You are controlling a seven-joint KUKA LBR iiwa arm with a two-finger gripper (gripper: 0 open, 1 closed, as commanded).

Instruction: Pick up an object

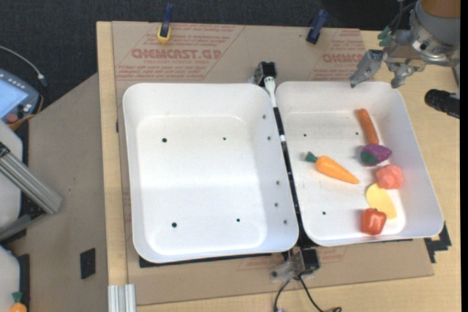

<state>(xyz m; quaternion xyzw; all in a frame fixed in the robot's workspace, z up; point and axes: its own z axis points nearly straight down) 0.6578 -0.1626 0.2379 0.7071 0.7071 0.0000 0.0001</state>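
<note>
The right bin (322, 223) holds several toy foods: an orange carrot (335, 169) with a green top near the middle, an orange-brown sausage (367, 126), a purple piece (376, 153), a pink piece (390, 177), a yellow piece (379, 197) and a red pepper (373, 221). My gripper (381, 74) hangs above the far right edge of that bin, its two fingers spread apart and open with nothing between them. It is well above and behind the sausage.
The left bin (146, 223) lies beside the right one, joined by a black clamp strip (281, 146). Both rest on a cardboard sheet (219, 47) with a yellow clip (164, 31) and a blue clip (317, 27) at the far edge.
</note>
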